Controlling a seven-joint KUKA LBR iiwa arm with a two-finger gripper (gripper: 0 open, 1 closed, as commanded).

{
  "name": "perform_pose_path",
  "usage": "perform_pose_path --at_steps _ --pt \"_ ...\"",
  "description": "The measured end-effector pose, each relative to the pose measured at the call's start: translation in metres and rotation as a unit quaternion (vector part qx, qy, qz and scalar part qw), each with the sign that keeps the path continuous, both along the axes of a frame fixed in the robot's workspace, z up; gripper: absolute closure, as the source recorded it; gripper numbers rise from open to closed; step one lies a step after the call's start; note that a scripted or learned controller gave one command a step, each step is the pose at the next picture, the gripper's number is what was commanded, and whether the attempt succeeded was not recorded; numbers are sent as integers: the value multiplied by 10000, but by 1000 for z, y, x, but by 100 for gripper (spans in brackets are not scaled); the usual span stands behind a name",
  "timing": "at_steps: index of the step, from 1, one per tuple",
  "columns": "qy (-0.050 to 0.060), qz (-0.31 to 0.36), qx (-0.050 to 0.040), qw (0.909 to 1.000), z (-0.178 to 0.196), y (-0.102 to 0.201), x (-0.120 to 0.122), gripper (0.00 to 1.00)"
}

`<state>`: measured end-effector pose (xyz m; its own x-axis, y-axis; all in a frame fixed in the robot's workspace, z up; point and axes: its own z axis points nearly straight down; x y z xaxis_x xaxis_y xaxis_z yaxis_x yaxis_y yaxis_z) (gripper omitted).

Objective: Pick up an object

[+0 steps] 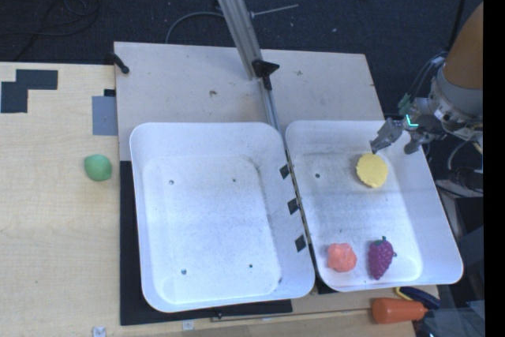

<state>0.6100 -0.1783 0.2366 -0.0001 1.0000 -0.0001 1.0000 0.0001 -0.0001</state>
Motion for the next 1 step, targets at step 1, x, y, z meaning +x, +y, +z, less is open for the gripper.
perform_pose_path --at_steps 1 --pt "0 0 0 10000 0 0 0 0"
